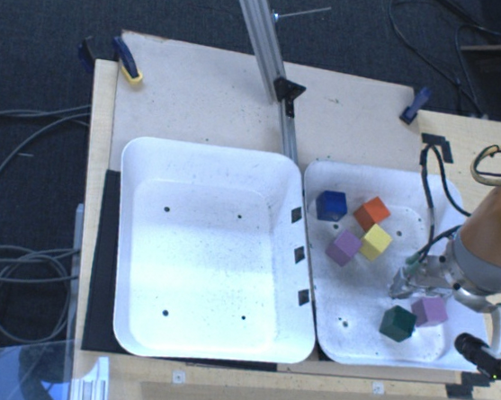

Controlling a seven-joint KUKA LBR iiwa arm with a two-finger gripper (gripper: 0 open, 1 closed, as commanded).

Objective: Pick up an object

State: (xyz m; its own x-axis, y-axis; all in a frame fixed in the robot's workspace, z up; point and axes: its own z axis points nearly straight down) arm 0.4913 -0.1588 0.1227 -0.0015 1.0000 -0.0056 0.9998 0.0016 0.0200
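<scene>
bench edge (236, 392) runs along the bottom, pale wood, with the two white bins sitting on it side by side. nearest in the right bin (342, 337) is a dark green cube (397, 323), close to the bin's front rim, and just beside it, up and to the right, a light purple block (431, 310). the two look almost touching.

gripper (411, 279) hangs just above and to the left of the purple block, at the end of the grey arm (499, 239) with its orange band — whether it is wide or narrow cannot be told from this angle, and nothing shows clearly held in it.

further back in the same bin sits a cluster of four: a purple cube (345, 246) and a yellow cube (377, 242) just beside each other, then an orange cube (373, 211) touching the yellow one from behind, and a blue cube (331, 204) nearest the left wall.

left bin (138, 226) lies across the divider, speckled white.

beyond the bins, a metal rail (267, 47) slants up from the bench's back — blue clamps (127, 59) grip the far corners.
</scene>
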